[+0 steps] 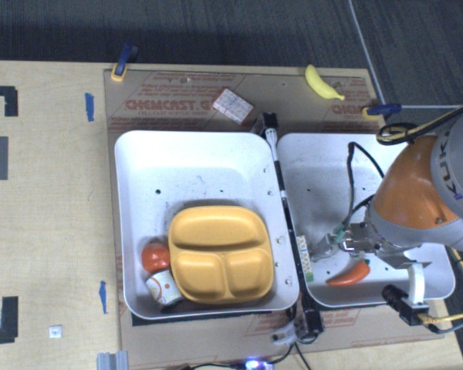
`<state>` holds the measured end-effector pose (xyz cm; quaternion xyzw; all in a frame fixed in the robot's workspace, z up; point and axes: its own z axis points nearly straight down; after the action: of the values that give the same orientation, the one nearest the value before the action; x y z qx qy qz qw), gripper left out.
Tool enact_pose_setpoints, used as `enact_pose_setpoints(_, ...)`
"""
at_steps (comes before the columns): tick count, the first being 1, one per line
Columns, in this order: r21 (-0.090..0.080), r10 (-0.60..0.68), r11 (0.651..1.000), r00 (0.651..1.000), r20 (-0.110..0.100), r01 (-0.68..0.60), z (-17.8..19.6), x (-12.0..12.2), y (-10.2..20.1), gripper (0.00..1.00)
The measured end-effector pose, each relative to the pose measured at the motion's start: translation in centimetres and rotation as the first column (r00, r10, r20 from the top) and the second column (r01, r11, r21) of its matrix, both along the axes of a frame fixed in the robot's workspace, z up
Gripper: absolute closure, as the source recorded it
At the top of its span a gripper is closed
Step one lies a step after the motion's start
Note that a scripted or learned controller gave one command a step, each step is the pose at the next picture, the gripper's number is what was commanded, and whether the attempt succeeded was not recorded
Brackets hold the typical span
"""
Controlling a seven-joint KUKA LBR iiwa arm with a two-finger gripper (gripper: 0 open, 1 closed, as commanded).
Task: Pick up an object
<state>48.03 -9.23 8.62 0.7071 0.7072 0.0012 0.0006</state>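
The arm's gripper (332, 243) hovered in the right bin (324, 160) above an orange chili pepper (348, 274). Whether it was clenched could not be told.

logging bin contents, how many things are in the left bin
3: a yellow tray in the middle, an orange ball at its left edge, and a white-orange item just below the ball. The tray may hide more.

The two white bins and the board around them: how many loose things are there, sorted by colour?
Yellow: 2, the yellow divided plastic tray and the small yellow banana
Orange or red: 2, the round orange-red toy and the orange-red chilli pepper
White with orange markings: 1, the small cup
Pink patterned: 1, the flat square card
Total: 6
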Motion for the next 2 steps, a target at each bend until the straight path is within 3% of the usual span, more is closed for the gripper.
enact_pose_setpoints(2, -0.002, -0.001, 1.0, 1.0, 0.001, 0.001, -0.01, 0.01, 0.01, 0.0)
